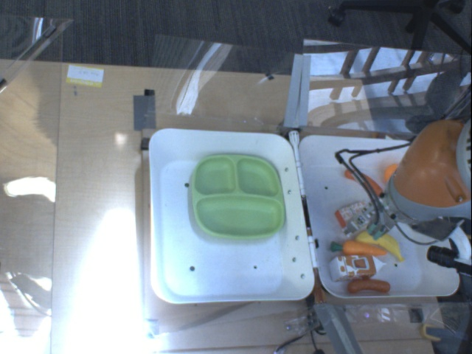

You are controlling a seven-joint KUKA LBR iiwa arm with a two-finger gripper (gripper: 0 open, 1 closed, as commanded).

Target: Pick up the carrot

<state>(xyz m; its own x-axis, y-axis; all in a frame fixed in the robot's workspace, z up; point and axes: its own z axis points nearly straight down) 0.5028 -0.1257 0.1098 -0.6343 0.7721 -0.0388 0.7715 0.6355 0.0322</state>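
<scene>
Several small items crowd the carrot in the right bin: a yellow piece touching it, a carton and sausage just beside. A grab could catch the wrong one (or shove the carrot aside). Gripper hangs just above the carrot; its opening I cannot tell.

1. The left bin offers wide bare floor around the green tray, which sits toward its back.
2. In the right bin, the back-left corner lies open.
3. The carrot is hemmed in: a banana touching behind, a carton and a sausage just in front.
4. The arm overhangs the bin's right half.
</scene>
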